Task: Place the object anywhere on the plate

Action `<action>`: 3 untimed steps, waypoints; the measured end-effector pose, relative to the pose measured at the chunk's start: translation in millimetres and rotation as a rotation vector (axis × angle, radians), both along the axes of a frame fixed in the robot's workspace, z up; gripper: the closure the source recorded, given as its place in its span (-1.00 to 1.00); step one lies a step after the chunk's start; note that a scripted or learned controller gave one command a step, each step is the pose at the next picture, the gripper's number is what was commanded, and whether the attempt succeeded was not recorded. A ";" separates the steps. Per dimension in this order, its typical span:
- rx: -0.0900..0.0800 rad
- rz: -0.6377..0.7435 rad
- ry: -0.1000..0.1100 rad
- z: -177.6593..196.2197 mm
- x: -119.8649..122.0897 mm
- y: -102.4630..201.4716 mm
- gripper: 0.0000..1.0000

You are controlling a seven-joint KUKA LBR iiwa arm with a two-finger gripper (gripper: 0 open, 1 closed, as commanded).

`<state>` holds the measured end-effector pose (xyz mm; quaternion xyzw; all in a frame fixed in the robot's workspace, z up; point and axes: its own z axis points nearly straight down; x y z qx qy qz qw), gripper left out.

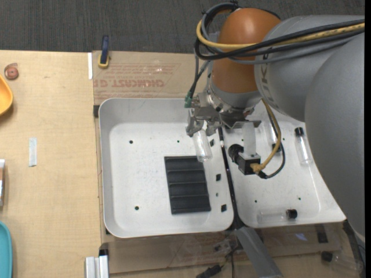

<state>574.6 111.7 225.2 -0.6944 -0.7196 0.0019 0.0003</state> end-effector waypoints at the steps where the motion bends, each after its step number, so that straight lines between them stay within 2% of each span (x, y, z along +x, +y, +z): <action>1: -0.003 -0.308 0.000 26.7 29.9 43.9 1.00; 2: -0.002 -0.281 0.001 38.8 20.5 -25.8 1.00; 3: -0.001 -0.047 -0.001 49.5 39.2 17.7 1.00</action>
